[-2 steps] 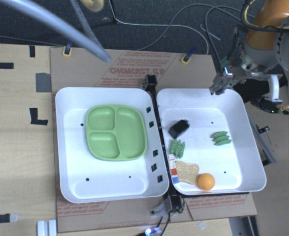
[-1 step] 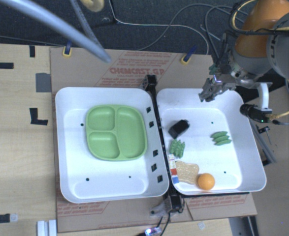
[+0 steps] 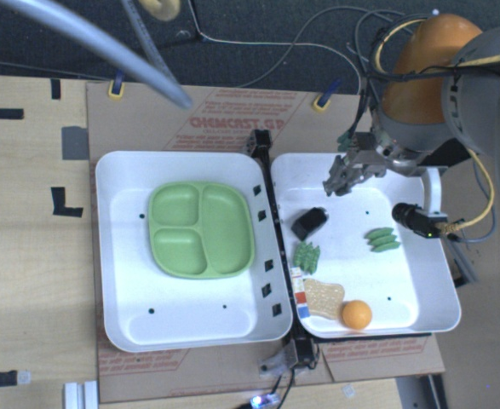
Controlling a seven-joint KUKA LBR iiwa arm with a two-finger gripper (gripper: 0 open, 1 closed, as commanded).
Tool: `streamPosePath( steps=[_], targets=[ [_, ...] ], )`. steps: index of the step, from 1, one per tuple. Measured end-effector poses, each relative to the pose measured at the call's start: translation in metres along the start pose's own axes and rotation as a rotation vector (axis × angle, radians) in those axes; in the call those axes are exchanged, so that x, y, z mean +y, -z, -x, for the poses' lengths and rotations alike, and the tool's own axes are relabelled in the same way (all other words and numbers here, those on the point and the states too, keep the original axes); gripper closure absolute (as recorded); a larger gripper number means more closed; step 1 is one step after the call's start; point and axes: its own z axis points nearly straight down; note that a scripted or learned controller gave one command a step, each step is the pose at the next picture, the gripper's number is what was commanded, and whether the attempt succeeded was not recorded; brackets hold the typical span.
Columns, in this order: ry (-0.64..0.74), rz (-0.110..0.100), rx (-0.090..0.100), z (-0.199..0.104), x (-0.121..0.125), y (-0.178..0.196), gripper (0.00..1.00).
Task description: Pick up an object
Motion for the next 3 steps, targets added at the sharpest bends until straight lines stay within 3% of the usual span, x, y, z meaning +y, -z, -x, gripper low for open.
streamPosePath(
  steps=[3],
  targets=[
    [0.004, 0.000, 0.001, -0.145, -0.066, 0.018, 1.00]
  ],
)
